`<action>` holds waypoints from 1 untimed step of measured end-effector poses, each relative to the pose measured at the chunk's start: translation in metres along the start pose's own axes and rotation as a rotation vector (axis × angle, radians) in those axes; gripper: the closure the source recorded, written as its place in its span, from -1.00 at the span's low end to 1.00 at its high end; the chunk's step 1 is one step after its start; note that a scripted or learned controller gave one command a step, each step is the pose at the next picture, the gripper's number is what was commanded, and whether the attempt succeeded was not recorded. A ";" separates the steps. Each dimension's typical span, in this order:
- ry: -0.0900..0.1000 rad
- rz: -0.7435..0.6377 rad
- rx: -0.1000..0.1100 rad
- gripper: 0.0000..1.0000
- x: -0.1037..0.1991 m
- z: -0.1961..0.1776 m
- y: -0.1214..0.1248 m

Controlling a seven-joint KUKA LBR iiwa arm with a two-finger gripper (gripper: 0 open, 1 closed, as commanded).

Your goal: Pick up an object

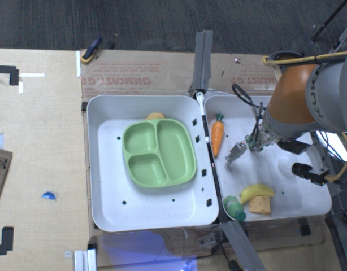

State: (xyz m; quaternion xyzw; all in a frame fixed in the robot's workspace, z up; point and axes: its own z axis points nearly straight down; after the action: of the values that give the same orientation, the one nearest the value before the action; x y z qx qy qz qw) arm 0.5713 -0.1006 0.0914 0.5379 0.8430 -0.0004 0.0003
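The arm [300, 97] comes in from the right, its orange band above the wrist, and slopes down and leftward into the right bin [309, 205]. The hand [234, 153] hangs low over that bin's bare white floor, just right of the carrot [217, 136]; I cannot tell how its fingers stand, and nothing shows between them. The carrot lies lengthwise along the bin's left wall, green top toward the far edge. At the near edge sit one yellow banana [256, 192] touching an orange-tan wedge [261, 205], and one green bottle [234, 208] in the near-left corner. The middle of this bin is open floor, with room around the hand. In the left bin [105, 202], one green three-compartment plate [160, 152] lies tilted in the middle, with a small yellow thing [156, 116] peeking from behind its far rim. White floor rings the plate on every side. On the counter [38, 151] to the left lies one small blue piece [48, 195].
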 end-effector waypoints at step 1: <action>-0.001 0.001 0.000 1.00 -0.001 -0.009 0.000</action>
State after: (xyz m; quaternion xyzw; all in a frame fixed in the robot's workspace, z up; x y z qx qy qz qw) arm 0.5715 -0.1015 0.1002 0.5383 0.8428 -0.0004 0.0008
